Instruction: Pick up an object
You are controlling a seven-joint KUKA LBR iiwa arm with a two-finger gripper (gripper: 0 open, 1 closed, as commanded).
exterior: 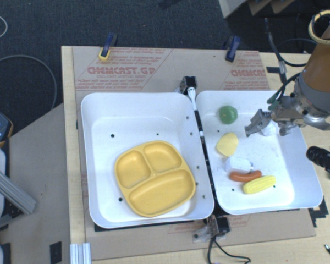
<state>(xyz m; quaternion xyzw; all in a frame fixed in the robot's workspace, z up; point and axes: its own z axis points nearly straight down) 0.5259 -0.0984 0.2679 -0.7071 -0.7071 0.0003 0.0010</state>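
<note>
1. Yellow toy corn (259,184) lies near the front of the right bin (297,199), just beside a sausage (245,175); probably light, stiff and smooth, best pinched across its middle.
2. The gripper (262,123) hangs over the bin's back half, fingers spread, holding nothing.
3. A green ball (227,114) and a pale yellow piece (227,144) lie nearby.

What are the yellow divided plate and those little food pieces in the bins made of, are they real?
The yellow divided plate looks like moulded plastic: one even colour, smooth rounded ridges, a soft sheen. The corn cob, sausage and green ball look like toy food, probably plastic or rubber, with flat uniform colours. The white bins seem thin, glossy formed plastic.
</note>
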